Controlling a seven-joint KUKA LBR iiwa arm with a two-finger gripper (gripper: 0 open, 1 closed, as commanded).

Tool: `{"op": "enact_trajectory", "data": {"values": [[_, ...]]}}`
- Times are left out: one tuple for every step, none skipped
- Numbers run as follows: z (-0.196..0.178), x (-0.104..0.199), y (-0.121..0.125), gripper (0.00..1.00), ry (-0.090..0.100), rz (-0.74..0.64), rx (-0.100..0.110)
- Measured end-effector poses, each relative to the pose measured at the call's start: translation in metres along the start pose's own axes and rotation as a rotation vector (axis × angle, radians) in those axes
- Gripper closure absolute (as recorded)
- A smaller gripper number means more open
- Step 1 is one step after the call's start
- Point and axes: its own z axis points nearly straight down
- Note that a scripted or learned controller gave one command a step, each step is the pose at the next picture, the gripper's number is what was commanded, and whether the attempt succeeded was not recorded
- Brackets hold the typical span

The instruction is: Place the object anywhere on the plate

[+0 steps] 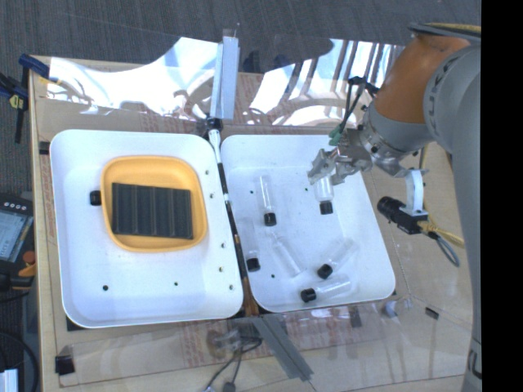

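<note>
- Over the right bin (372, 256), near its far right corner: tool (327, 172) hanging above a clear vial with black cap (325, 198); grip state impossible to tell
- Probably light, stiff, slick, breakable; best pinched across the barrel
- Left bin (69, 219): yellow plate (122, 174) with dark insert

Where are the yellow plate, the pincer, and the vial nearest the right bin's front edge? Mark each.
yellow plate (151, 170): camera view, on its back rim.
pincer (325, 172): camera view, at its tip.
vial (324, 289): camera view, on its clear body beside the black cap.
</note>
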Motion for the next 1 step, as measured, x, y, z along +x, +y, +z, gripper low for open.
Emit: {"op": "enact_trajectory", "data": {"values": [[0.0000,0.0000,0.0000,0.00,0.000,0.000,0.000]]}}
